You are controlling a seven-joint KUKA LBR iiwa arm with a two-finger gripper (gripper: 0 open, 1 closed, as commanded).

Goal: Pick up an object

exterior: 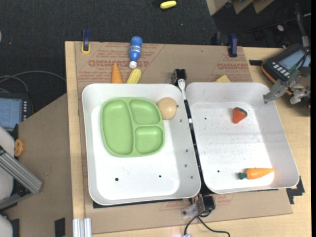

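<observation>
A green plate point(131, 126) with three parts sits in the left white bin point(133, 189). A round tan ball point(167, 107) lies just beside the plate's top right corner, touching its edge.

The right white bin point(224, 149) lies to the right of the green plate. In it there is a small red toy point(239, 115), well apart from the plate and about level with the plate's top half. A toy carrot point(255, 173) with a green end lies on its side, far to the right of the plate and lower down, near the front of that bin.

Behind the green plate, on the brown cardboard point(163, 56), there are three more things. A blue and white bottle point(135, 51) lies farthest back. An orange cone point(116, 74) and a yellow piece point(134, 75) lie side by side, closer to the plate.

The claw point(285, 94) is far to the right of the green plate, over the back right corner of the right bin. It is not touching any toy. It is too small and blurry to tell if it is open or closed.
</observation>
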